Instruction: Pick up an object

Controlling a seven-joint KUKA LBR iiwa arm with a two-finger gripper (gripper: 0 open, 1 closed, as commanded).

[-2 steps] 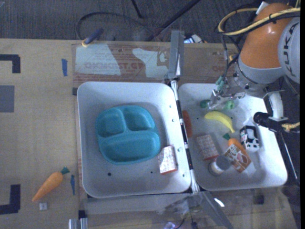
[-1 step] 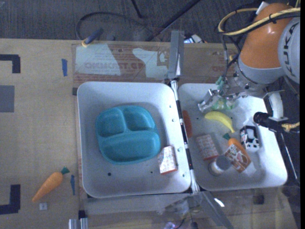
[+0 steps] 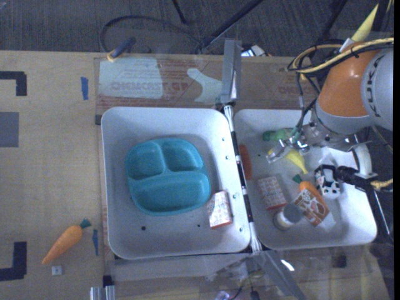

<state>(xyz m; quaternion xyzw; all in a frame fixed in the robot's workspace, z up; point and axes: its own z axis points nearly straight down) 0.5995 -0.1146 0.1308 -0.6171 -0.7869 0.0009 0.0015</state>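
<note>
Two shallow white bins are set side by side on the bench, the left bin (image 3: 112, 167) and the right bin (image 3: 350, 220). The arm (image 3: 350, 92) is seen over the right bin, and the gripper (image 3: 289, 147) is held low near that bin's upper middle. Whether it is open or closed cannot be told, and nothing is seen held in it. In the left bin a teal plate (image 3: 167, 175) is laid, with a small carton (image 3: 220, 209) just beside its lower right corner, both well apart from the gripper. In the right bin an orange carton (image 3: 310, 206) is set against a grey can (image 3: 287, 217), with a patterned box (image 3: 270, 192) near them. A yellow banana (image 3: 295, 162) lies just below the gripper and is judged the likeliest object to be taken, while a green piece (image 3: 275, 134) lies just beside the gripper on its other side. A failed grasp is to be feared. The curved, smooth banana could be squeezed out sideways if it is gripped off centre, the green piece could be knocked or caught along with it, and the bin floor could be struck if the descent is carried too far.
</note>
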